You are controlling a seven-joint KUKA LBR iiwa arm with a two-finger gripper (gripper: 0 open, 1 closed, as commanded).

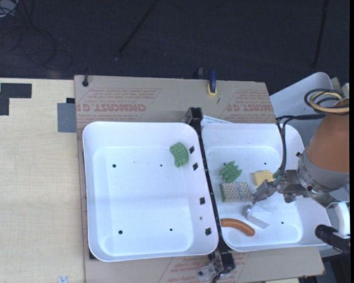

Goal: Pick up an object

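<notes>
Right bin [248, 135]: four small items clustered near its left wall. Green leafy piece [230, 171]; just below it a speckled pale block [235, 191]; a yellow piece [262, 177] to their right, partly behind the tool; an orange sausage shape [238, 226] near the front rim. Gripper [256, 208] low over the bin floor, between yellow piece and sausage; tips blurred, a pale grey shape at them hard to identify. Nothing visibly between them. Left bin [106, 158]: one green lump [179, 154] by the divider. Arm [333, 146] cut off at right.
</notes>
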